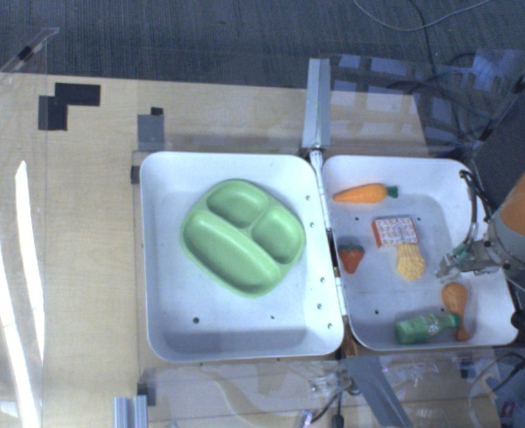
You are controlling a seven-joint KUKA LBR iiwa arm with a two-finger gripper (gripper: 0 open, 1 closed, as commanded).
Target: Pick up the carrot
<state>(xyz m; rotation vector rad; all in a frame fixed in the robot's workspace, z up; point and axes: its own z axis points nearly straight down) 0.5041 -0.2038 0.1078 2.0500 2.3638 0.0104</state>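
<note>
**Carrot lies apart from gripper in right bin**

In the left bin [155, 266], left of the central divider rail [329, 239], sits one green sectioned plate [243, 235], three compartments, tilted on the white floor. Right of that rail, in the right bin [440, 172]: one carrot [363, 193], orange with green top, lying lengthways near the far wall, close to the rail; one strawberry [351, 257], just beside the rail; one red-and-white patterned card [395, 232]; one yellow corn piece [410, 261], touching the card's near edge; one green bottle [425, 327] on its side by the near wall; one orange-brown pear-like fruit [455, 298]. Farthest from the rail, the gripper [458, 261] hangs by the bin's right wall, well apart from the carrot; whether its tips are spread or pressed together I cannot tell.
</note>
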